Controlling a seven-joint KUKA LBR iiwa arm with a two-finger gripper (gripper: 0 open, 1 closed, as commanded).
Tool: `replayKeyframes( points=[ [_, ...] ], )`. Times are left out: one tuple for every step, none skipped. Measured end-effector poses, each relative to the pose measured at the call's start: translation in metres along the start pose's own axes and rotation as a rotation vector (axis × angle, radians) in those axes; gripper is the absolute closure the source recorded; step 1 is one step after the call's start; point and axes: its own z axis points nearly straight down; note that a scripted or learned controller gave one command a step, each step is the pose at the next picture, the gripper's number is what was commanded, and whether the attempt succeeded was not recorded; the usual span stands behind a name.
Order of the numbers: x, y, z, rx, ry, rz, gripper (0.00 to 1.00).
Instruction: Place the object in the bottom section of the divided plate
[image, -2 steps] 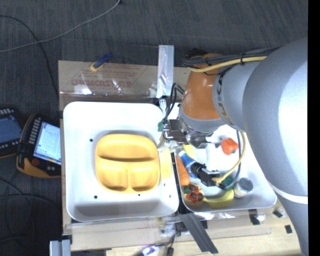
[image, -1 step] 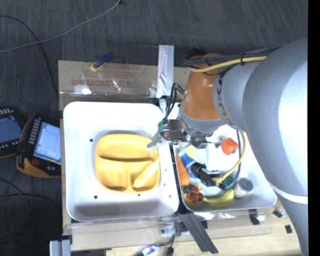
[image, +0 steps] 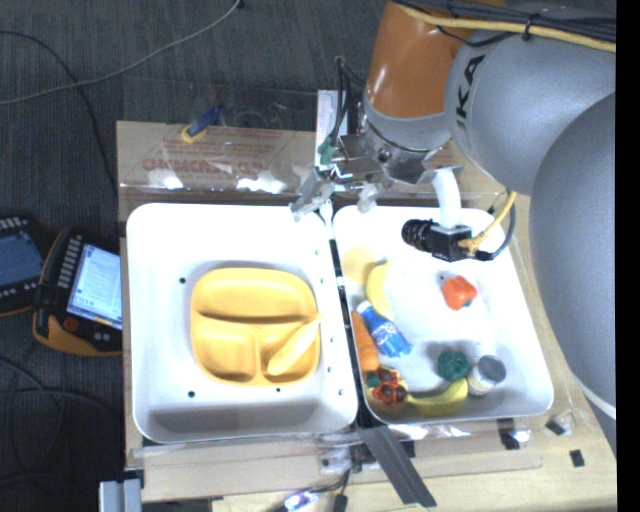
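Note:
A yellow divided plate (image: 255, 322) lies in the left bin (image: 160, 240), with one wide section at the back and two smaller ones toward the front. A pale yellow wedge-shaped piece (image: 294, 350) rests in the front right section. My gripper (image: 334, 205) hangs over the back end of the wall between the two bins, behind and to the right of the plate. Its fingers (image: 304, 206) are spread open and hold nothing.
The right bin (image: 520, 330) holds a yellow banana-like piece (image: 375, 284), a blue bottle (image: 385, 331), a carrot (image: 366, 346), an orange-red item (image: 459, 291), a green item (image: 452, 360), a second banana (image: 440, 398) and a small can (image: 487, 372). A handheld pendant (image: 80, 290) lies left of the bench.

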Motion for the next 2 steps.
replayKeyframes(
  points=[
    [-0.0112, 0.0481, -0.1299, 0.000, 0.000, 0.238, 0.00],
    [-0.0112, 0.0487, -0.1379, 0.001, -0.004, 0.238, 1.00]
  ],
)
